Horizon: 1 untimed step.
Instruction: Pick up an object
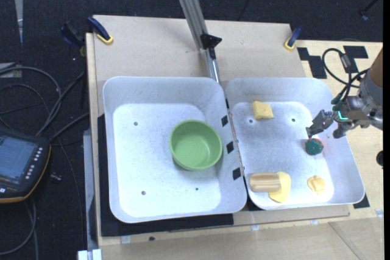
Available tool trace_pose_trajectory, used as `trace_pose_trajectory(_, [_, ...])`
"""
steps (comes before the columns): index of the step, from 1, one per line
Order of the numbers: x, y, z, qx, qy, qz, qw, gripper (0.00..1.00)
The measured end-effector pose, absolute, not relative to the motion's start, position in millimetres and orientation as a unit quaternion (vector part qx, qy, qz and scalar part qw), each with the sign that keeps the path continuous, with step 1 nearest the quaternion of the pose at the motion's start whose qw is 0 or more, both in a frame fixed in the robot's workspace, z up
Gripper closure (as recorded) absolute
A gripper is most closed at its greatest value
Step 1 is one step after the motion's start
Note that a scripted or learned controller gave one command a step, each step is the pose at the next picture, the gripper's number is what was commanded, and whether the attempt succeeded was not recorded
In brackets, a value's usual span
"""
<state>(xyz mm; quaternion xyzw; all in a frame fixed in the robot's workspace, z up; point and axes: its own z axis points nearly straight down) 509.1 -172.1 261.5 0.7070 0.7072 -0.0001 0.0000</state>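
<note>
Tan wood bench [152,49], two white bins side by side on it, left bin [122,106] & right bin [341,155], edges touching, yellow-blue clamps at back corners [100,30].

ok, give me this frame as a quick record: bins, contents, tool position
left bin: green bowl
right bin: yellow block near back; tan cylinder touching a yellow piece at front; small yellow piece front right; teal ball
tool: at the right bin's right side, just above the teal ball
holding: nothing seen in the tool
</note>
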Motion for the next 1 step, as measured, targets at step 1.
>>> trace_pose_trajectory(1, [509.1,-172.1,261.4,0.707,0.707,-0.0001,0.000,0.00])
